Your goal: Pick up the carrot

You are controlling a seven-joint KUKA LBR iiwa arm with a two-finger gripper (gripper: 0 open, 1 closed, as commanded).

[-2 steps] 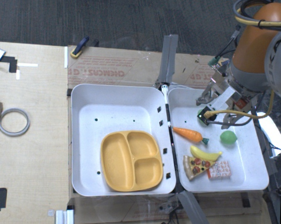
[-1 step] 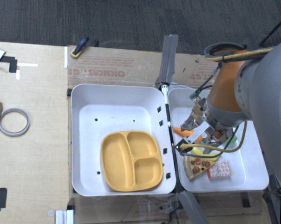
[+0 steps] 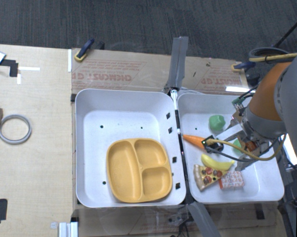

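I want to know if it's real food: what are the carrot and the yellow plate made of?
The carrot is probably toy plastic: its orange looks even and smooth, though it is small in the picture. The yellow plate looks like moulded plastic too, with a soft sheen and three rounded sections shaped in one piece.

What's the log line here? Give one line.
carrot: in right bin, by its left wall | arm: over right bin | hold on carrot: cannot tell

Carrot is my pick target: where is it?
The orange tapered carrot lies in the camera view's right white bin, by its left wall, just above the yellow banana.
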